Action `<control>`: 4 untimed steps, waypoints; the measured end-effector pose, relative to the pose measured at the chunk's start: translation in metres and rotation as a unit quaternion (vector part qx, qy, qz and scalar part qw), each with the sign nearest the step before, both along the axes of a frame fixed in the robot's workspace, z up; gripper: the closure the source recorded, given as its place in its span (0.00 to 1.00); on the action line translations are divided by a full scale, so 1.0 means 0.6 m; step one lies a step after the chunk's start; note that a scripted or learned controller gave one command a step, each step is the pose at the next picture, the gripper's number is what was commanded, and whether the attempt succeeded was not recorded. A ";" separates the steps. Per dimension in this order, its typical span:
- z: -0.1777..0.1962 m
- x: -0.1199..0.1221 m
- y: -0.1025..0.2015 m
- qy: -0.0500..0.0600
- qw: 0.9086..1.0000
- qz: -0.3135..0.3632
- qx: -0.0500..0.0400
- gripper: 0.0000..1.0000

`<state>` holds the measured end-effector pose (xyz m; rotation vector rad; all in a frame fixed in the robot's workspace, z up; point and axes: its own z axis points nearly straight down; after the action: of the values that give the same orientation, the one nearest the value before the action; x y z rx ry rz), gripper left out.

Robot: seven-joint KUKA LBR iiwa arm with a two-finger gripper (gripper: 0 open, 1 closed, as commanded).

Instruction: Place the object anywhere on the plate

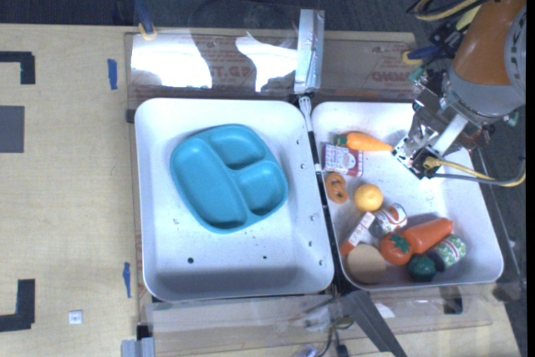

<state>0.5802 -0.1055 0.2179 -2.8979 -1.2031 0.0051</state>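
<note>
A: Which thing is the object here?

B: I cannot tell for sure; nothing sits between the gripper's (420, 153) fingers. The nearest piece to it is a small carrot (369, 142), orange with a green end, in the upper part of the right bin (485, 217).

A: How does it lie?

B: Flat on the bin floor, long axis nearly level across the frame, green end toward the left, tip pointing right toward the gripper.

A: And the plate?

B: A blue plate (229, 175) with three compartments, bare, lying in the middle of the left bin (159, 205), with its long side slanting from upper left to lower right.

A: What else is in the right bin?

B: A red-and-white packet (342, 158) just below left of the carrot, a small brown piece (337, 187), a yellow lemon (369, 197), then a heap at the lower end: a tomato (394, 248), a larger carrot (430, 233), a tan rounded piece (365, 263) and a dark green one (421, 267).

A: The jaws?

B: I cannot tell how far apart they stand. The gripper hangs over the bin's upper right, near the carrot's tip but apart from it.
</note>
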 end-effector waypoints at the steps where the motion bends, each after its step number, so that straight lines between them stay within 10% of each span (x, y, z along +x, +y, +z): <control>1: -0.009 0.135 0.088 -0.001 0.999 -0.050 -0.001 1.00; 3: 0.094 0.127 0.177 -0.002 0.957 -0.289 -0.001 1.00; 4: 0.303 0.071 0.146 -0.007 0.957 -0.290 0.000 1.00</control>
<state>0.6229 -0.0181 0.3999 -3.1263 -0.3114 -0.0176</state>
